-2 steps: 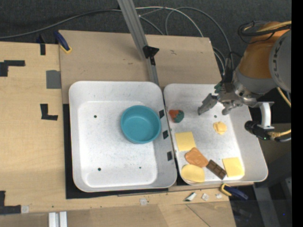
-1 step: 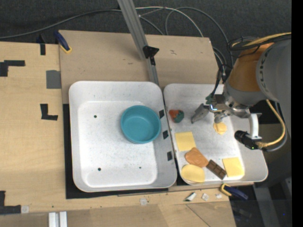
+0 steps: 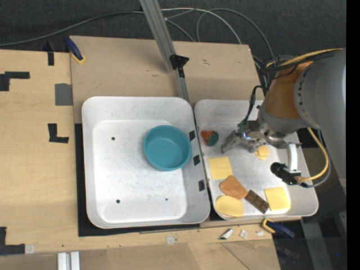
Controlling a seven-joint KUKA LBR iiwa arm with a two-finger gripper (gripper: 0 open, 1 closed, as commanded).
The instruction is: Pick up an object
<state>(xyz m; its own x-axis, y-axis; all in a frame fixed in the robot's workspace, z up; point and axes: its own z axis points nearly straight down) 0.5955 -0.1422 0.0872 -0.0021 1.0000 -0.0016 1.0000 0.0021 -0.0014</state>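
My gripper point(image 3: 239, 147) hangs over the upper middle of the right bin point(image 3: 252, 107), fingers spread open and nothing between them. Its left finger point(image 3: 228, 145) points toward a small red and green piece point(image 3: 209, 136), a short gap away. A small yellow chunk point(image 3: 262, 152) lies just right of the gripper. Below it lie a pale yellow square point(image 3: 220, 167), an orange-brown piece point(image 3: 233, 187), a yellow oval point(image 3: 229, 206), a brown bar point(image 3: 256, 201) and a second yellow square point(image 3: 277, 199).
The left bin point(image 3: 107, 167) holds a teal bowl point(image 3: 166, 147) near its right wall. A grey pole point(image 3: 163, 35) slants down to the bins' shared top edge. Cables and a black connector point(image 3: 284, 172) hang at the arm's right side.
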